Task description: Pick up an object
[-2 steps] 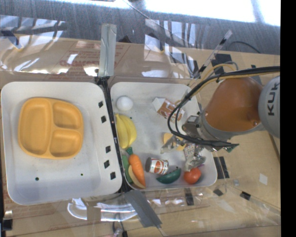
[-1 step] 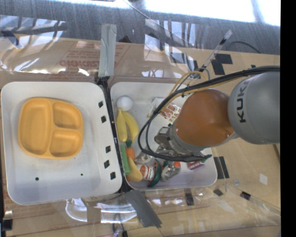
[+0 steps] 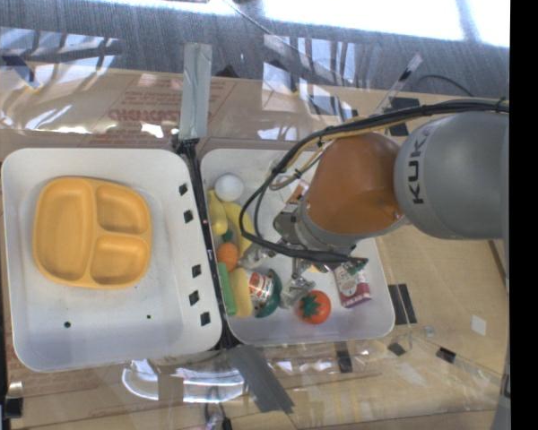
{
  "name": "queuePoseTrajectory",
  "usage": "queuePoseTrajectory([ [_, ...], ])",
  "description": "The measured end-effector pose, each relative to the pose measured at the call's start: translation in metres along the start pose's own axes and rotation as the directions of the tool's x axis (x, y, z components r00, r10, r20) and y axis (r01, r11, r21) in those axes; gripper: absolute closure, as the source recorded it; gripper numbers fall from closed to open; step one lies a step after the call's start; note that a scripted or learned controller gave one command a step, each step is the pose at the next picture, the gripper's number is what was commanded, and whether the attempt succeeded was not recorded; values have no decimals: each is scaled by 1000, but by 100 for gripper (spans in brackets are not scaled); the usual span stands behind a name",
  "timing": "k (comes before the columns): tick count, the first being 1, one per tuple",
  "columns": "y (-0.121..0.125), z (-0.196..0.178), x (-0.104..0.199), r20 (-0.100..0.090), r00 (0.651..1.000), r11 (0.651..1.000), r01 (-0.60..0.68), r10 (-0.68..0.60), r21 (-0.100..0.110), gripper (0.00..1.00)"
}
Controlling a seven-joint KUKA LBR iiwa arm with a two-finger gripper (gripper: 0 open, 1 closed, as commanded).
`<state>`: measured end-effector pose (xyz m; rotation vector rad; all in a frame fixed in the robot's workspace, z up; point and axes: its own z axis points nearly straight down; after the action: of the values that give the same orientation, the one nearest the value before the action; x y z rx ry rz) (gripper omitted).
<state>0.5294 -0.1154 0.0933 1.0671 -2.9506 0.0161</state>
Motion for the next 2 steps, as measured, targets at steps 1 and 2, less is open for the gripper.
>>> queuePoseTrajectory([
  [1,13,-1,7,7,998,998,-59,59,6,0],
  [2,28,-2,28,10,984,984,-176,176,8,0],
])
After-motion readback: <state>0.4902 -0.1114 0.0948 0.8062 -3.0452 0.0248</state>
